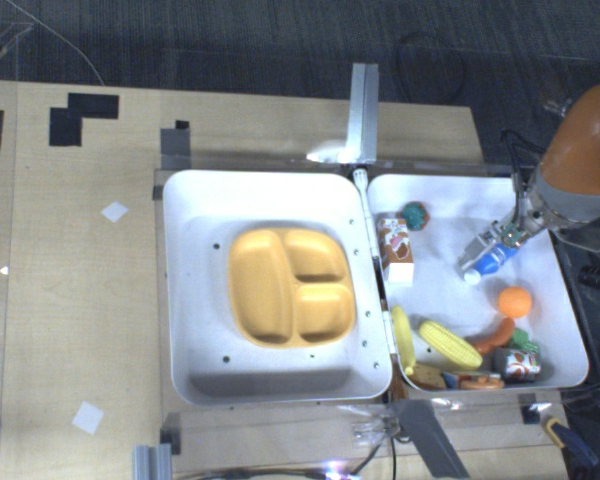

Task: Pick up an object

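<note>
The arm is reaching in from the right over the right bin (565, 268), with its gripper (505, 236) sitting right at the upper end of a small blue-and-white bottle (487, 259) lying tilted on the bin floor. The bottle's top end appears to be sitting between the fingertips, so the gripper looks closed on it, though the contact is small and hard to read, so that is a judgement. The bottle is probably the chosen pick because it is lying apart from the other items, giving the fingers room on both sides. The rest is crowding the bin's lower edge: an orange ball (516, 301), a corn cob (448, 344), a banana (404, 340) and a can (521, 366), with a carton (395, 249) leaning by the divider and a small green ball (414, 214) near it. The left bin (185, 268) is holding a yellow divided tray (288, 286), away from the action.
</note>
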`<state>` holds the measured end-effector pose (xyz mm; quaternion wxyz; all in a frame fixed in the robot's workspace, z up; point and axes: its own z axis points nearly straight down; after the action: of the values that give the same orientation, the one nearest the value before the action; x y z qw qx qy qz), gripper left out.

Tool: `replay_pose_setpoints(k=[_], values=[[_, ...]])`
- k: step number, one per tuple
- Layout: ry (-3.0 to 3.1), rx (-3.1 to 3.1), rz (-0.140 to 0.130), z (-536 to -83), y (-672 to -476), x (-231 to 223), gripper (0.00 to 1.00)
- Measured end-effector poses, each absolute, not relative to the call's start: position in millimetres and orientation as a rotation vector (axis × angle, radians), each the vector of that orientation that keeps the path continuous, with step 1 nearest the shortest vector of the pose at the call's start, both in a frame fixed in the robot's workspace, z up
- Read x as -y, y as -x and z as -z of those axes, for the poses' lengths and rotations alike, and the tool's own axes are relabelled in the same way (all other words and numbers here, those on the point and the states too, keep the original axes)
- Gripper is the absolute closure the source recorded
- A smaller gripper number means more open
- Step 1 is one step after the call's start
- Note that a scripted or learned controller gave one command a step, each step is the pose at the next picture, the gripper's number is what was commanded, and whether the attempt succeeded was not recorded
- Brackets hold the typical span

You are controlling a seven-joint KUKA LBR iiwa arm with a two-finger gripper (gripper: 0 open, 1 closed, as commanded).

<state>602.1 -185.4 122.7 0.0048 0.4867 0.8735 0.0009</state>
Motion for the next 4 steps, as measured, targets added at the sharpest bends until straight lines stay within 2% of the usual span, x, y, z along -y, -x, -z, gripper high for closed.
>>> replay_pose_setpoints(k=[1, 2, 3, 4], values=[[-1.972, -2.438, -0.004, -92.9, -614.8, 205.2, 0.0], [-1.748, -2.604, -0.005, -91.4, -591.4, 145.8, 0.0], [-1.245, -2.873, -0.003, -88.1, -634.7, 206.2, 0.0], [-1.235, -2.864, -0.007, -103.1, -638.8, 204.9, 1.0]])
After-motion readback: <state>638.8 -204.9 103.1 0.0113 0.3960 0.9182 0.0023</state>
